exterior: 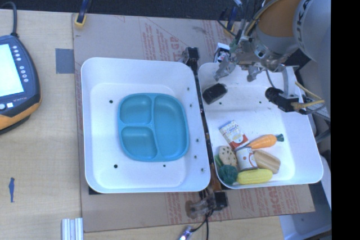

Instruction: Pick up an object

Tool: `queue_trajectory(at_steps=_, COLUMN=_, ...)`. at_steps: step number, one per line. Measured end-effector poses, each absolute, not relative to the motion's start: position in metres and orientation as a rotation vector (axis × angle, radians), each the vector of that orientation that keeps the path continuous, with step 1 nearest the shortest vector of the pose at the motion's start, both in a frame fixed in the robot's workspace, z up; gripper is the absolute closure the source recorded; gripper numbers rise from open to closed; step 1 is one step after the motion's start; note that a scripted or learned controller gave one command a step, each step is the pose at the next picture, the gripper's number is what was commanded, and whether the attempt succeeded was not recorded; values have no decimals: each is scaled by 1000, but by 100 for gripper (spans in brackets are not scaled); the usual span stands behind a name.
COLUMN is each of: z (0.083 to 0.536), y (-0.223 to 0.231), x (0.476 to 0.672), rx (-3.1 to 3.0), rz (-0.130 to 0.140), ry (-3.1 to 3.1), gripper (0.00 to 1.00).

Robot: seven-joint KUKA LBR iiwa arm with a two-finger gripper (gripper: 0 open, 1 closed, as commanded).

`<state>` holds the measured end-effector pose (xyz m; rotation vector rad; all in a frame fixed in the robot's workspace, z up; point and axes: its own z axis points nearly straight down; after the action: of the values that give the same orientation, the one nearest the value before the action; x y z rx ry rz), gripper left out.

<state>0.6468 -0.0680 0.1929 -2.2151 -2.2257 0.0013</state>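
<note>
Camera view: cardboard-topped bench (169, 31), probably wooden.

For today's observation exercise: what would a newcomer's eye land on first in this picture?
Probably the blue divided plate, alone in the middle of the left bin. Next, the toy food, including a carrot and corn cob, heaped in the right bin's near corner, with the end effector hovering over its far end.

We see little toys lying in the right bin (298, 121); a black block (214, 93) lies alone near the top left; lower down sit a small packet (233, 133), an orange carrot (264, 141), a can (246, 158), a bread roll (268, 162), a yellow corn (254, 177), a spotted cookie (226, 155) and something teal (227, 173), all close together.
</note>
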Motion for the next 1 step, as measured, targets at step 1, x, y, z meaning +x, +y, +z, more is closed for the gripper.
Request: queue_trajectory(at_steps=1, z=108, y=-91, x=659, rx=-2222, rz=-8, ry=-2230, gripper=0)
